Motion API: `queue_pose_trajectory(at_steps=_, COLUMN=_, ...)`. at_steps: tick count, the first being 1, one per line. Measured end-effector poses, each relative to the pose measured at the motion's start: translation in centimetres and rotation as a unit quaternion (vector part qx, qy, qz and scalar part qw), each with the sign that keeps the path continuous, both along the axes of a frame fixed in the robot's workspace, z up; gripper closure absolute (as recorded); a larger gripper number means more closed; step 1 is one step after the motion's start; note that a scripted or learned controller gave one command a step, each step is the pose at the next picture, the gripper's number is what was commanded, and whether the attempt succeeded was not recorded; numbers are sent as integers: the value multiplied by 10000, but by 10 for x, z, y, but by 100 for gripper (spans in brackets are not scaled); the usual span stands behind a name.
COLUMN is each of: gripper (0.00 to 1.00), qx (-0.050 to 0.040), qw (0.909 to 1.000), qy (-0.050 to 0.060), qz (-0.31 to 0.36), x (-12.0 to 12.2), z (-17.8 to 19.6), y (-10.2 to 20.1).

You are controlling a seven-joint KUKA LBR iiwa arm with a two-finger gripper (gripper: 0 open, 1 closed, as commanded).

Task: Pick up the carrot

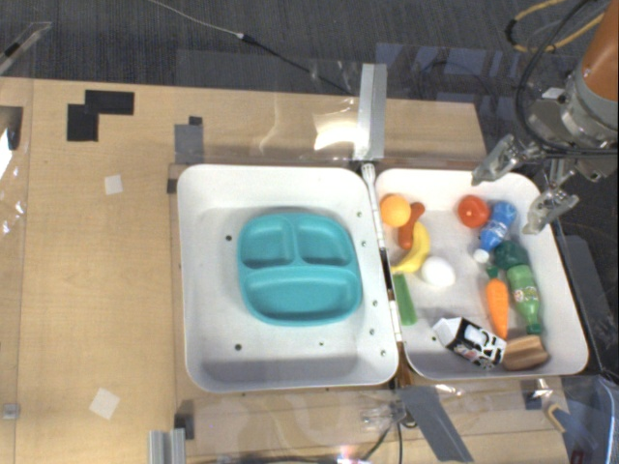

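Milk carton (471,340) nearest camera, front of right bin (573,356). Carrot (496,304) just behind, beside green bottle (523,296), long axis near-to-far. Gripper (524,184) spread wide, holding nothing, over bin's far edge; carrot lies nearer camera.

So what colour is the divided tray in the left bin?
Teal; the tray shows plainly in the camera view.

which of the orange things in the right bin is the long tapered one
The carrot, lying near the green bottle. The orange fruit by the banana is round, not tapered.
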State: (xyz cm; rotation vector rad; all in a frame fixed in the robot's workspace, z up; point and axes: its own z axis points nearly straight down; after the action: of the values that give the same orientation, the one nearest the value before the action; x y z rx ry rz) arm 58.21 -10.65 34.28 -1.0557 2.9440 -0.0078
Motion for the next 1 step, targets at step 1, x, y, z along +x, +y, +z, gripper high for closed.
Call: queue_pose_trajectory(at_steps=1, gripper=0, qx=10, qw=9990, qy=78, qz=450, x=-56, z=-133, y=-18)
